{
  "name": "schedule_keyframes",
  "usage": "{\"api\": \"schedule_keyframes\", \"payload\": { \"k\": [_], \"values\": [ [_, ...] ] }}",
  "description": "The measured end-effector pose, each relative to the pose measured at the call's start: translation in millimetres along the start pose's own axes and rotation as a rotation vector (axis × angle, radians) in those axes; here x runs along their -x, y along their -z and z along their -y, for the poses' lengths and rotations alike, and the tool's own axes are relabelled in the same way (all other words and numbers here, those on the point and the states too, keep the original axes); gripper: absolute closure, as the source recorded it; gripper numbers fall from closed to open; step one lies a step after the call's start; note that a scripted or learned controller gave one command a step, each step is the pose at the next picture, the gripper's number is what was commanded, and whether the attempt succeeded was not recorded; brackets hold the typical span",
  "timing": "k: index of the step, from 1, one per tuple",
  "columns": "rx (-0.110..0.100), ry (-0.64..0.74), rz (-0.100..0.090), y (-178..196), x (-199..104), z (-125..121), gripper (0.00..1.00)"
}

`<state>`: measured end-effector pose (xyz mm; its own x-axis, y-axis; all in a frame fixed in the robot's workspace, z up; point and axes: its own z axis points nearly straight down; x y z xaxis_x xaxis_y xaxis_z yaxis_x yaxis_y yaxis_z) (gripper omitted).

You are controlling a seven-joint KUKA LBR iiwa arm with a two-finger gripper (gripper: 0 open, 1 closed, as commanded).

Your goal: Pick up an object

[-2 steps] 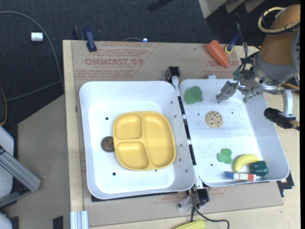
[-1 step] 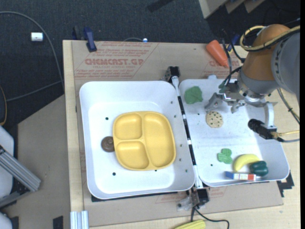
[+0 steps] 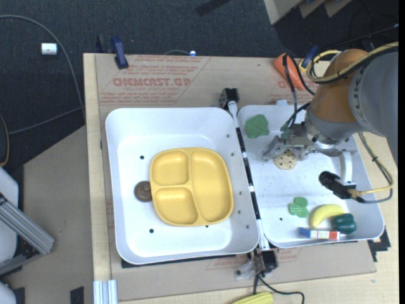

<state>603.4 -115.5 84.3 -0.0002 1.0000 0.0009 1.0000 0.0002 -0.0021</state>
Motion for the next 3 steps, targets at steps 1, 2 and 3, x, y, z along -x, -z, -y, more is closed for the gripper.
{"api": "schedule_keyframes", "payload": {
  "k": [1, 2, 3],
  "values": [
    [0.012, -0.001, 0.002, 15.3, 0.7, -3.8, 1.0],
    [0.004, -0.001, 0.003, 48.6, 62.8, 0.2, 1.0],
    [0.0, 0.001, -0.001, 60.2, -25.0, 48.2, 1.0]
  ]
}}
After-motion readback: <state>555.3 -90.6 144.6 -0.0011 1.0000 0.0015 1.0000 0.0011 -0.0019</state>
